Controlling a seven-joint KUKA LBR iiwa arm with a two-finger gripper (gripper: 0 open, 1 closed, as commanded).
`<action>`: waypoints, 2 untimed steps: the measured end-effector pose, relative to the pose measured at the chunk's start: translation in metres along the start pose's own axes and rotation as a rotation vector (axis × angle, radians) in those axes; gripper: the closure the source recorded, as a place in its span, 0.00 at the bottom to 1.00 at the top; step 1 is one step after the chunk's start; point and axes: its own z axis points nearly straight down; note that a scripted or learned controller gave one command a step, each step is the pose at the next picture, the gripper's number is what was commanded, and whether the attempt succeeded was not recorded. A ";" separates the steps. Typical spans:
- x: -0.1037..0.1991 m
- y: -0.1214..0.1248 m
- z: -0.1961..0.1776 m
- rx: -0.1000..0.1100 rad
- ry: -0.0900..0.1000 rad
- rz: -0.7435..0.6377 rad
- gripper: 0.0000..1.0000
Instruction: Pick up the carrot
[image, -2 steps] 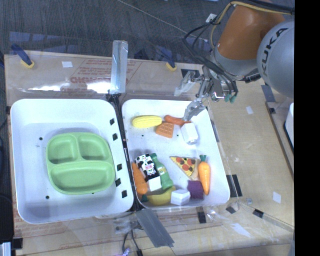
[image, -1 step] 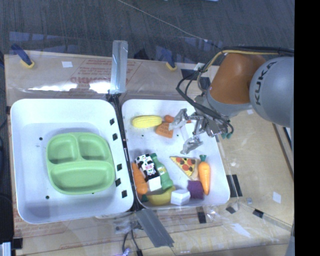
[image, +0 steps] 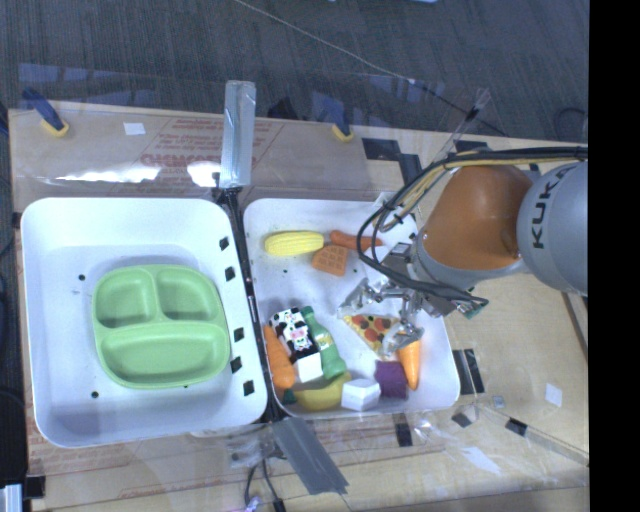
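The carrot (image: 410, 364) is a short orange cone lying near the front right corner of the right bin (image: 440, 385), its narrow end pointing toward the bin's front. My gripper (image: 404, 322) hangs directly over the carrot's upper end, which sits right at the gripper's tip. The metal wrist parts and cables cover that spot. A pizza slice (image: 367, 328) lies just left of the gripper.
The right bin also holds a yellow corn cob (image: 294, 243), a waffle piece (image: 333, 261), a cow-patterned carton (image: 293, 333), a long orange item (image: 279, 360) by the left wall, a purple block (image: 391, 380) and a white block (image: 360, 394). The left bin (image: 50, 230) holds a green divided plate (image: 158, 325).
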 end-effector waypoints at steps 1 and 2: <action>0.049 0.045 0.010 0.001 -0.001 -0.221 0.00; 0.045 0.046 -0.001 0.003 -0.004 -0.232 1.00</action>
